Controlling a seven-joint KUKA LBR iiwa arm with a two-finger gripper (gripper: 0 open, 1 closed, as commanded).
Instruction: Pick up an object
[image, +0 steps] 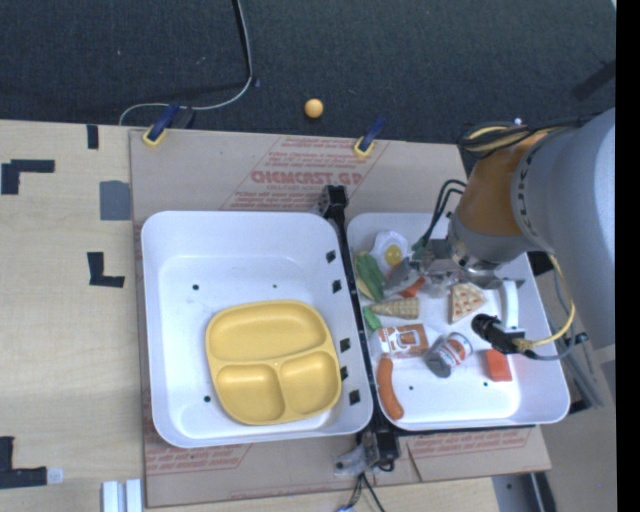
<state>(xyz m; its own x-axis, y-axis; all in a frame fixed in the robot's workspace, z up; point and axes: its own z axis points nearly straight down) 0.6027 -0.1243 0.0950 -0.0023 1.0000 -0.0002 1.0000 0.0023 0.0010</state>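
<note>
While fingers' state is unclear, two bins hold one tray.

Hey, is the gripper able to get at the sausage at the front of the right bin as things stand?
Probably yes. The sausage lies alone on bare bin floor with nothing on top, and the gripper hangs over the same right bin.

Left bin: white and shallow, holding a yellow plate with three sections.
Cardboard sheet: brown with red print, lying under both bins.
Clamps: a yellow one and a blue one on the sheet's far edge.
Small orange ball: on the dark floor beyond the bench.
White cable: across that floor.
</note>
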